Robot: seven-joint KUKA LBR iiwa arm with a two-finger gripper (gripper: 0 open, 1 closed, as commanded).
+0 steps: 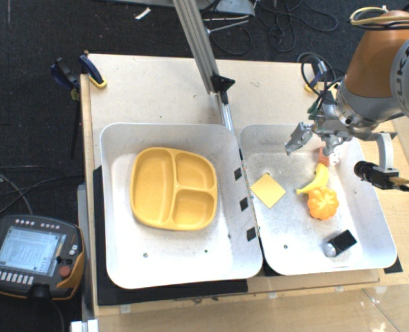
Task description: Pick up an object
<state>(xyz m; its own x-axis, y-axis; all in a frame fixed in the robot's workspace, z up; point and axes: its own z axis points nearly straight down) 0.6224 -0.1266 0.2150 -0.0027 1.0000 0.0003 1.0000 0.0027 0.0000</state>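
the arm [380, 61] enters from three o'clock, wrist bent downward, its end effector [315, 144] with fingers spread apart, holding nothing.

The pale beige flat-topped bench [156, 88] carries two shallow white plastic bins side by side, the left bin [121, 254] and the right bin [370, 234], their inner edges touching. A blue-and-yellow clamp [90, 71] grips the bench's far left corner.

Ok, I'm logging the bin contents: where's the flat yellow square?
The flat yellow square lies in the right bin, near its left wall, left of the banana and the orange pumpkin-shaped toy.
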